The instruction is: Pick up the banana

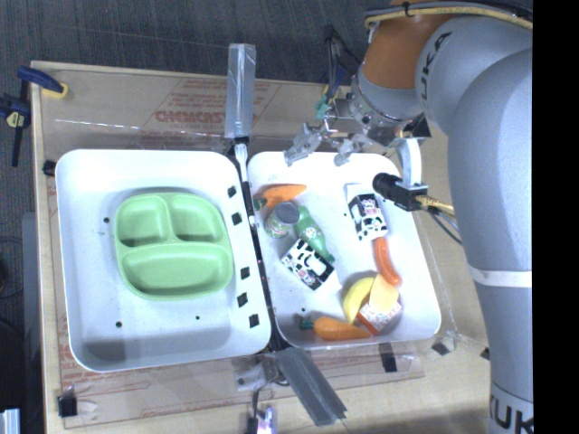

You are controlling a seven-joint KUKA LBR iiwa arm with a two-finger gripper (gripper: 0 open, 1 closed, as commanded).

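claw: (318, 145) up at the 12 o'clock rim of the right bin (425, 278), fingers spread, nothing between them
arm: grey body and orange band fill the 2 o'clock side, reaching in over the bin's upper edge
banana: (357, 294) low in the right bin, about 5 o'clock from the claw and well apart from it; not yet approached
crowding: banana touches the red-white packet (379, 311) on its 3 o'clock side, the sausage (387, 261) sits just at 1 o'clock, a carrot (335, 329) just at 7 o'clock
risk 1: spread fingers landing on packet or sausage instead, so wrong item gets pinched
risk 2: curved smooth skin, likely to squirt out if closed off-centre
risk 3: descent path crosses cow-print carton (308, 263) and green bottle (307, 228); could nudge the pile
left bin: green tray (172, 244), irrelevant
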